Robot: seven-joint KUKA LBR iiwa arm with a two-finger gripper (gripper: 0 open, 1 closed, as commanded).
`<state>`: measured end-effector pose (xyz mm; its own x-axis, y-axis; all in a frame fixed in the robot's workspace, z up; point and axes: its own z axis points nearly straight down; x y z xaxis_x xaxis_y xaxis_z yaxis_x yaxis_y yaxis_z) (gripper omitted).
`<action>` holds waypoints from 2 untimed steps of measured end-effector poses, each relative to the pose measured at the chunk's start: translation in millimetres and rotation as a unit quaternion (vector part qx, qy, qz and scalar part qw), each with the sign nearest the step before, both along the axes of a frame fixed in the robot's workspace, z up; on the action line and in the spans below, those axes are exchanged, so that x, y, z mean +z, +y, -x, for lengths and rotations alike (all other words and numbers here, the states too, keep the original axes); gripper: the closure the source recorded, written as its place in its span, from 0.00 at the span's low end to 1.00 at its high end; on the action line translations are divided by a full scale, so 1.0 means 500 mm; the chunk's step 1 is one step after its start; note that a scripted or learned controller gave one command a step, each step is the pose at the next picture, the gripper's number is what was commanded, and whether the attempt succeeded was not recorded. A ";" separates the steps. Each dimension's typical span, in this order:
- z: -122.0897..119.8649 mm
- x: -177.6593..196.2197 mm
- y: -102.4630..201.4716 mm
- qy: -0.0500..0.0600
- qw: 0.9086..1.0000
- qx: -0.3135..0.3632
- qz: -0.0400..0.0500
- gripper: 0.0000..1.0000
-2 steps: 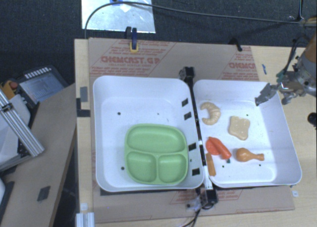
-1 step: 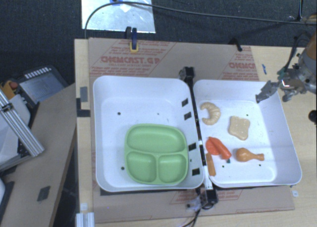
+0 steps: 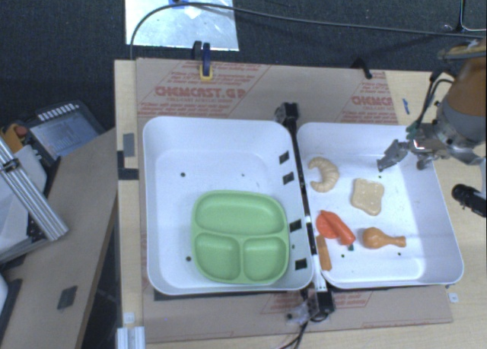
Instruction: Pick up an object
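Note:
The right bin (image 3: pixel 437 210) holds a pale croissant (image 3: pixel 323 174), a slice of toast (image 3: pixel 368 195), a red pepper (image 3: pixel 335 226), a thin orange stick (image 3: pixel 323 252) and a brown drumstick (image 3: pixel 380 239). My gripper (image 3: pixel 404 160) hangs over the bin's far right part, above and to the right of the toast. Its fingers are spread apart and hold nothing. The grey arm with its orange band (image 3: pixel 466 85) enters from the upper right.
The left bin (image 3: pixel 163 188) holds a green divided plate (image 3: pixel 240 235) at its front. A black divider (image 3: pixel 298 188) runs between the two bins. A yellow clamp (image 3: pixel 205 66) stands at the bench's back edge, and equipment lies off the bench's left side.

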<state>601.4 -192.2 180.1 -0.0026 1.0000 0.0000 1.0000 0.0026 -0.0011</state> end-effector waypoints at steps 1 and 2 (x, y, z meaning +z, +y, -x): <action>0.002 -0.086 -0.011 0.000 1.000 -0.001 0.000 0.00; 0.000 -0.186 -0.011 -0.002 1.000 -0.001 0.000 0.00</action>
